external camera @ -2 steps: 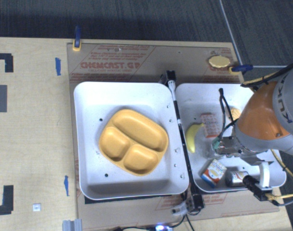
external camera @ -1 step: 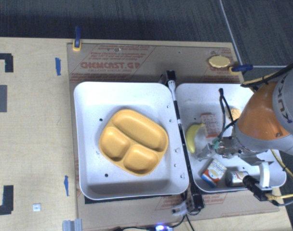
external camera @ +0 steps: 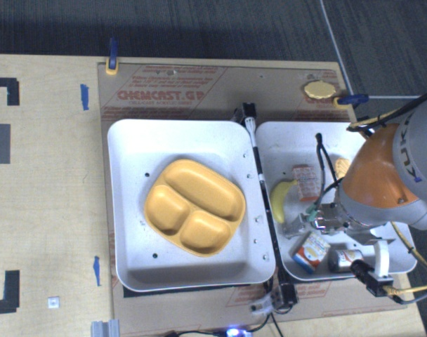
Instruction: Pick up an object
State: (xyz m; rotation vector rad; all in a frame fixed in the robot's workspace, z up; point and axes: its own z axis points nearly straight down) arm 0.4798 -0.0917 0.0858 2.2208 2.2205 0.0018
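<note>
The gripper (external camera: 319,220) is down inside the right bin (external camera: 270,139), near its middle. Just left of it lies a banana (external camera: 279,201); a small packet (external camera: 307,181) lies just behind it, toward the far wall. In front of the gripper a small carton (external camera: 310,251) lies close by, with a little can (external camera: 343,260) beside that, to the right. Well to the left of the gripper, past the wall where the bins meet, the left bin (external camera: 122,188) holds a divided tray (external camera: 194,206) at its middle

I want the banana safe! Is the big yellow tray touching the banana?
Apart. The camera view shows the yellow tray in the left bin, the banana in the right bin.
</note>
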